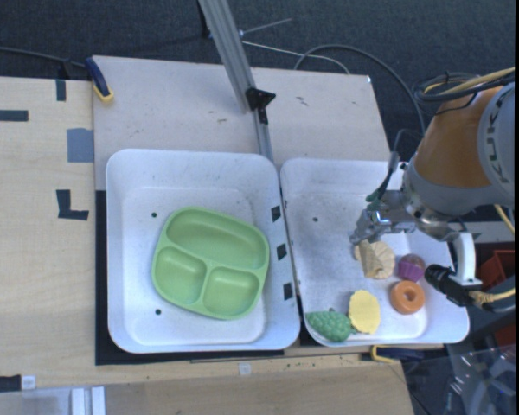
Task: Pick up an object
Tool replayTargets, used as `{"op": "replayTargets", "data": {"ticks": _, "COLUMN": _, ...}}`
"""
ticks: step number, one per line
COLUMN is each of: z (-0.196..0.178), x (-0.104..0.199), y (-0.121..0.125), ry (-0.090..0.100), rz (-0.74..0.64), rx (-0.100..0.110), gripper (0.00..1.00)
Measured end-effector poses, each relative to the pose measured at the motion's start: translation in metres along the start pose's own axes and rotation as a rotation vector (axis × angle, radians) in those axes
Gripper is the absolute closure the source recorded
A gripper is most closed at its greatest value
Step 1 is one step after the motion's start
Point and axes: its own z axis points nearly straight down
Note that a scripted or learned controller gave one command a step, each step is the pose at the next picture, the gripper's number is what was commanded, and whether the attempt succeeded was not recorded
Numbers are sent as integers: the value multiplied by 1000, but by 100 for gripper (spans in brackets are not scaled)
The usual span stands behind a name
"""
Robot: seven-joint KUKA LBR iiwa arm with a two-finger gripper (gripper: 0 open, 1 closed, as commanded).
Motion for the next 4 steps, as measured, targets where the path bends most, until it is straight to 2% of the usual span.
{"op": "replayTargets", "data": {"ticks": 1, "z": -50, "x": 0, "y": 1, "ry": 0, "rz": 0, "rx": 0, "gripper": 100}}
{"op": "replayTargets", "data": {"ticks": 2, "z": -42, "x": 57, "y": 19, "ry": 2, "rz": -6, "rx": 6, "gripper": 100}}
{"op": "replayTargets", "data": {"ticks": 3, "z": -45, "x": 109, "y": 21, "ry": 2, "rz": -6, "rx": 6, "gripper": 100}}
{"op": "replayTargets", "data": {"ticks": 4, "z": -34, "x": 165, "y": 37, "ry": 2, "rz": -6, "rx": 7, "gripper": 100}}
